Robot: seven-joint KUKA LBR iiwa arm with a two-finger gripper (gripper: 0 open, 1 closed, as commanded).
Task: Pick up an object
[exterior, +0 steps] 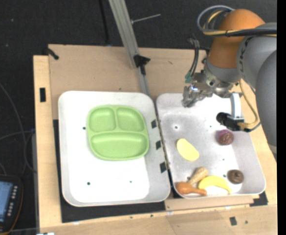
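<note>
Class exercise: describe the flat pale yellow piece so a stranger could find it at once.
Start at the right-hand white bin, the one without the green divided plate. The pale yellow piece lies alone near its middle-left. Unlike the bright banana in the near corner, it is flat, oval and paler.

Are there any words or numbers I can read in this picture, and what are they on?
None can be read.
The small screen at the bottom left glows blue, but anything on it is too blurred to read.
The green plate, the two white bins and the toy food, such as the banana, carry no visible writing.
</note>
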